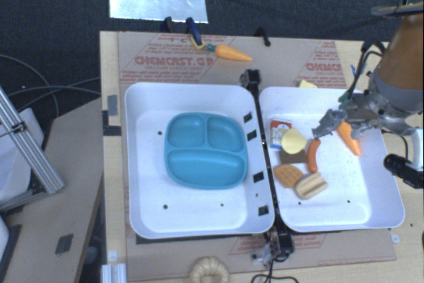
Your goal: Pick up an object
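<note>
My gripper (340,130) hangs over the right part of the right bin (381,209), its fingers spread open. A grey finger (327,123) points left toward the toy pile. An orange carrot piece (349,138) lies slanted right by the other finger, and whether it is touched is unclear. To the gripper's left lie a yellow lemon-like ball (293,140), a red-and-white carton (280,127), a red sausage (313,154), a brown block (290,157), a waffle biscuit (288,174) and a bread roll (310,185).
The left bin (142,209) holds a blue divided plate (205,150). A toy carrot (229,53) lies on the cardboard behind the bins. A small yellow piece (307,84) sits at the right bin's far rim. A ring-shaped pastry (211,270) lies at the front edge.
</note>
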You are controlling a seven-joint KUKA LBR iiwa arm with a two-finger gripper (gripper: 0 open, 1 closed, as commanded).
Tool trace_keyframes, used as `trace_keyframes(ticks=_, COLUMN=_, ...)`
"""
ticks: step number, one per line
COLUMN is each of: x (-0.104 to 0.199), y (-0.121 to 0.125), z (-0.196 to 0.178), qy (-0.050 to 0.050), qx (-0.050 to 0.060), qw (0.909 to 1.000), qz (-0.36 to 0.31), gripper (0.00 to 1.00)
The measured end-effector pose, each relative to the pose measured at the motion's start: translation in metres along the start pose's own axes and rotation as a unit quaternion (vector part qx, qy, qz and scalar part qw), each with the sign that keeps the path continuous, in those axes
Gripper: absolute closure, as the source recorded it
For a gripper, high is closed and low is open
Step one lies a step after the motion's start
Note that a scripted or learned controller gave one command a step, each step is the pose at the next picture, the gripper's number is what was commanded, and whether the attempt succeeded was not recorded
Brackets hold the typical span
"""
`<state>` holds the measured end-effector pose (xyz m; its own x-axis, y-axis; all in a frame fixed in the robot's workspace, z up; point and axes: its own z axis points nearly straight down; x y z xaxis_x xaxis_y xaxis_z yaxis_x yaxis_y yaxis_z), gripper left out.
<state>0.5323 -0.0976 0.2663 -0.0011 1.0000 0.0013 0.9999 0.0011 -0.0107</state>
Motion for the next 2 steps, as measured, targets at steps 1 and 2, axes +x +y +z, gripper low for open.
trace_keyframes(ticks=1, x=0.0, y=0.002, z=-0.006, qy=-0.001, qx=-0.006, qw=1.0, qz=-0.001, gripper=0.0)
trace_keyframes(ticks=2, x=0.003, y=-0.006, z=0.042, qy=0.0, qx=-0.005, qw=1.0, qz=0.0, gripper=0.0)
